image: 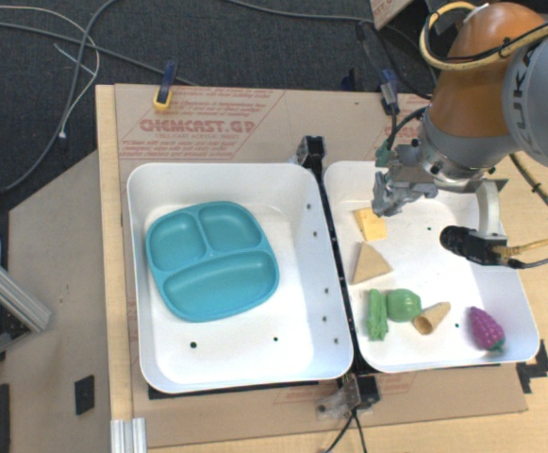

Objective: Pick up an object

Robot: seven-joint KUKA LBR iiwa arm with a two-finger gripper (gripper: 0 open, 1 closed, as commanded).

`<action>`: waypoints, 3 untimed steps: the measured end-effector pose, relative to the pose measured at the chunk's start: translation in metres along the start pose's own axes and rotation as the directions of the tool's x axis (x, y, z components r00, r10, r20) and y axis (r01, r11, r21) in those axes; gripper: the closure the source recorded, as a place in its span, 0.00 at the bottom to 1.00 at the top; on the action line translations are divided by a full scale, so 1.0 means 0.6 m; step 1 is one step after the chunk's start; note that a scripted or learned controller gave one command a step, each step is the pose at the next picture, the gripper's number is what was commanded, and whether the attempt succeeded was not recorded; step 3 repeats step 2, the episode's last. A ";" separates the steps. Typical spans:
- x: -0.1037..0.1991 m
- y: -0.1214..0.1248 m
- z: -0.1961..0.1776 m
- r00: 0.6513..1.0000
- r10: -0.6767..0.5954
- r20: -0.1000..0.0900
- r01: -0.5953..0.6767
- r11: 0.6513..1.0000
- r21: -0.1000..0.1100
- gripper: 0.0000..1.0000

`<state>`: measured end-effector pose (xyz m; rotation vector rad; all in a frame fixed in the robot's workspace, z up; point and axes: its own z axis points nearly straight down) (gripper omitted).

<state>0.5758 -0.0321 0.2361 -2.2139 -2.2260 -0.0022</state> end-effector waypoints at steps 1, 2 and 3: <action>0.094 0.010 0.023 1.000 0.000 -0.001 0.000 1.000 0.003 1.00; 0.193 0.044 0.022 1.000 -0.002 0.000 0.002 1.000 -0.002 1.00; 0.193 0.044 0.022 1.000 -0.002 0.000 0.002 1.000 -0.002 1.00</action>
